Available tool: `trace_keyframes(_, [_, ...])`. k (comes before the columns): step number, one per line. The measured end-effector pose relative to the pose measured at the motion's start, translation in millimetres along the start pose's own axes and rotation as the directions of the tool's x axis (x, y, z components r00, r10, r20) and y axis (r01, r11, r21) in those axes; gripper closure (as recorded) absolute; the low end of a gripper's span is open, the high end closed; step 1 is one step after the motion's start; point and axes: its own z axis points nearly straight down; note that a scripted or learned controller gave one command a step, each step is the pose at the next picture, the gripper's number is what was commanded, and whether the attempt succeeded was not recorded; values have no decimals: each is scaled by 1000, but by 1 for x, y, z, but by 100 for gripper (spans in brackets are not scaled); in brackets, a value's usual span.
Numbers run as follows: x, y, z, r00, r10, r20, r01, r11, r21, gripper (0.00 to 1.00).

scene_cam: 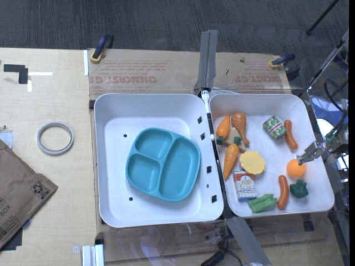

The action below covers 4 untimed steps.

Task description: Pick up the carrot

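The carrot (230, 160) is orange and tapered. It lies at the left side of the right bin (319, 148), close to the wall between the two bins, with its tip toward the front. A smaller orange vegetable (223, 127) lies just behind it. My gripper (307, 157) is at the right bin's right wall, just above an orange fruit (295, 169) and well to the right of the carrot. Nothing shows in its grasp. The arm behind it is blurred at the view's right edge.
The right bin also holds a drumstick (239, 127), a yellow disc (252, 162), a small box (244, 185), green beans (262, 203), two sausages (283, 192), broccoli (299, 189) and a green can (273, 126). A blue divided plate (163, 164) sits in the left bin (105, 148).
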Motion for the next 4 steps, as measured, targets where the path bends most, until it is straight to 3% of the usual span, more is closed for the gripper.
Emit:
trace_keyframes(1, [-5, 75, 72, 988, 152, 0, -152, 988, 0, 0])
trace_keyframes(2, [86, 101, 67, 999, -36, 1, 36, 999, -1, 0])
trace_keyframes(3, [165, 102, 26, 998, 63, 1, -63, 998, -1, 0])
trace_keyframes(4, [115, 68, 82, 1000, 29, 1, -29, 1000, 1, 0])
